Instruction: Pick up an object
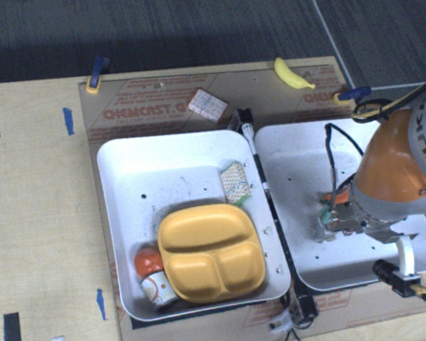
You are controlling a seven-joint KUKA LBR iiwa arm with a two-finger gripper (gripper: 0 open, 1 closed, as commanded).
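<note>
I count two white bins side by side on my worktop (37,222): the left bin (118,168) and the right bin (287,150). In the left bin I see one yellow divided tray (210,251), one small patterned packet (235,182), and one orange-and-white toy (154,276). Behind the bins, on the cardboard sheet (153,104), lie one yellow banana (292,74) and one small printed box (207,105). Two clamps hold the cardboard's back edge: one at the left corner (97,72), one at the right (353,94).
</note>
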